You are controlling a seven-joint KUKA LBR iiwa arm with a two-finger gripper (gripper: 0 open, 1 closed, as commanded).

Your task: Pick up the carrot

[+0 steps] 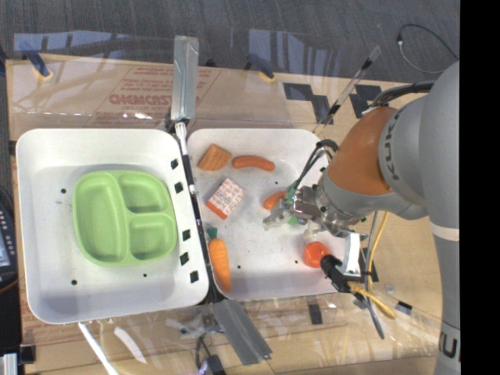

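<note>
The carrot (219, 263) is orange with a green stub at its top end. It lies lengthwise along the left wall of the right bin (258, 286), near the front corner. My gripper (286, 212) hangs low over the middle of the same bin, to the right of the carrot and a little farther back, well apart from it. A small orange-red piece (273, 201) lies right beside the gripper's tip. The grey arm with its orange band (361, 159) comes in from the right and covers the bin's right side.
The right bin also holds an orange wedge (214, 158), a sausage (253, 162), a red-and-white box (225, 198) and a red tomato (315, 253). A green divided plate (125, 216) sits in the left bin (39, 209). A divider (190, 209) separates the bins.
</note>
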